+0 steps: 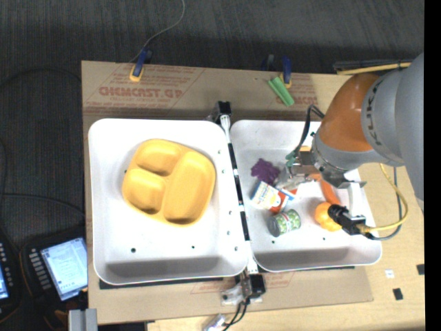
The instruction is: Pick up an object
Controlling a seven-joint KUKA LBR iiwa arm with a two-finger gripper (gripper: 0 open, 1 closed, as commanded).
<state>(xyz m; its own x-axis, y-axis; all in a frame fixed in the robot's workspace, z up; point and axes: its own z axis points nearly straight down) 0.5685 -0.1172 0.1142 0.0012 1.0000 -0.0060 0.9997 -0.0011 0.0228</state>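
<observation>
Two white bins (pixel 103 185) are sitting on the desk (pixel 172 92). Tool (pixel 298 173) is hovering over the right bin's carton (pixel 269 196); can't tell its grip.

the scene is evenly and brightly lit from above, the white bins (pixel 103 205) are rendered near overexposure with soft shadows along their inner walls, the surrounding carpet (pixel 41 47) is left dim, and fine detail is softened by mild blur throughout.
</observation>
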